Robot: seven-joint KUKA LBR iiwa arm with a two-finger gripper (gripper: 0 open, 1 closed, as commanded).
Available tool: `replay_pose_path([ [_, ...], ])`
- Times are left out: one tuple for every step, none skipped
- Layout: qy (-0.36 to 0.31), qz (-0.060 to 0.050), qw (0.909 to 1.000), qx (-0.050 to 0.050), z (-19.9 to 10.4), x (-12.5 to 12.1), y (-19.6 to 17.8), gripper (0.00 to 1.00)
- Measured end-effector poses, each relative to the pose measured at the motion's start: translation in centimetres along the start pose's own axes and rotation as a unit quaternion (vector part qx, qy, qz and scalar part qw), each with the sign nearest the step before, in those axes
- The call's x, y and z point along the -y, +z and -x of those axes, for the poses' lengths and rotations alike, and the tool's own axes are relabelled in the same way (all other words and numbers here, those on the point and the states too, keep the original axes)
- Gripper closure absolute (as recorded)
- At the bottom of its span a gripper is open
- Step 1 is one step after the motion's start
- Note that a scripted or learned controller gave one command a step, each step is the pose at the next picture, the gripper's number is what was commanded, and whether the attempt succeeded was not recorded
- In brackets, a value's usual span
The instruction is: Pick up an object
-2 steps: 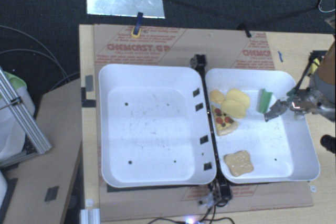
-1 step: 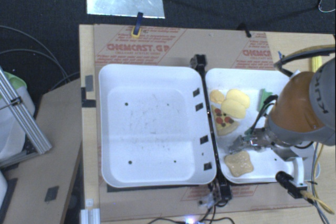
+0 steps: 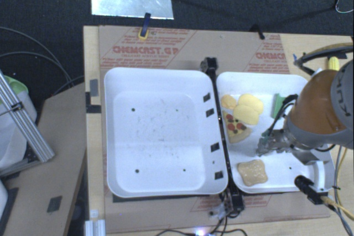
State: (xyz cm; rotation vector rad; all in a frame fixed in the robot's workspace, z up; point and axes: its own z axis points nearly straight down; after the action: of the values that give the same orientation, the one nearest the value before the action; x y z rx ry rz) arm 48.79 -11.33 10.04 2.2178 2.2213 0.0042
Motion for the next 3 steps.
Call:
replay_pose_path([
  [-0.006, 0.003, 1.0000, -0.002, -7.5, -0.2, -8.9, 1.00],
  [-0.005, 0.005, 1.0000, -0.002, -13.3, -0.2, -18.7, 1.00],
  [-0.003, 0.002, 1.0000, -0.001, -16.3, -2.5, -23.7, 1.00],
])
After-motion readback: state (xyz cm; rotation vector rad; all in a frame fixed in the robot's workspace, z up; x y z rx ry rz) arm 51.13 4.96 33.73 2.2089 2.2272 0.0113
